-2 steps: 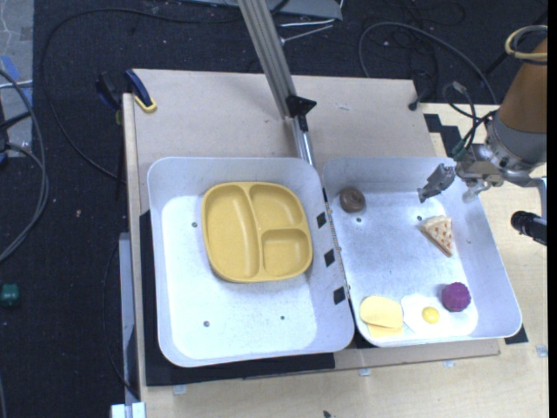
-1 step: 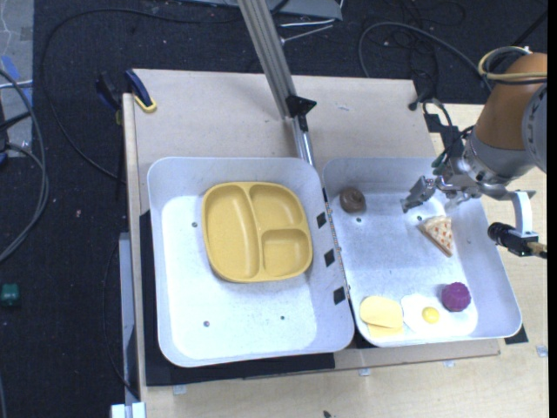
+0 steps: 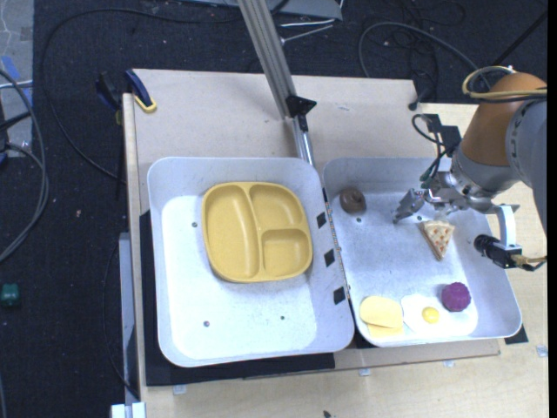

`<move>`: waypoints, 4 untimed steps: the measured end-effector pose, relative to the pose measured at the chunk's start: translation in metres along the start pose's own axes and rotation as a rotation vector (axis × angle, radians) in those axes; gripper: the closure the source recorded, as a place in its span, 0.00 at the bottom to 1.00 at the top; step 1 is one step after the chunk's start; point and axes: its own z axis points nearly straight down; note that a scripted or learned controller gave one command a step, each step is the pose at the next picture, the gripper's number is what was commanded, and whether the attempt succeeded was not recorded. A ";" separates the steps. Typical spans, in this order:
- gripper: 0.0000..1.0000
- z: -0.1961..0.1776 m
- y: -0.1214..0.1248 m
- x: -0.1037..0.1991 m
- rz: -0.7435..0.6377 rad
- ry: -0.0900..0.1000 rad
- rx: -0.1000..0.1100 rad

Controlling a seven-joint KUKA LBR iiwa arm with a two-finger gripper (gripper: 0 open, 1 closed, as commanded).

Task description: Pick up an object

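Note:
My gripper [image 3: 419, 208] hangs over the back part of the right bin [image 3: 383, 251], open, with bare bin floor between its fingers. A pizza slice [image 3: 438, 237] lies just to the front right of it, close to one fingertip. Left of the gripper, a small brown round piece [image 3: 352, 200] sits near the bin's back left corner. Along the front of the bin lie a purple ball [image 3: 455, 297], a fried egg [image 3: 426, 313] and a pale yellow slice [image 3: 381, 313].
A yellow divided plate [image 3: 258, 231] rests in the left bin [image 3: 183, 320]. A slanted metal pole [image 3: 271, 55] runs from the back down to the gap between the bins. The grey arm with its orange band [image 3: 496, 120] comes in from the right.

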 end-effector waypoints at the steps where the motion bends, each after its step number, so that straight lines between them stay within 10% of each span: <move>1: 1.00 -0.013 0.001 0.000 -0.001 -0.002 -0.005; 4: 1.00 -0.165 -0.004 -0.009 0.001 -0.003 -0.010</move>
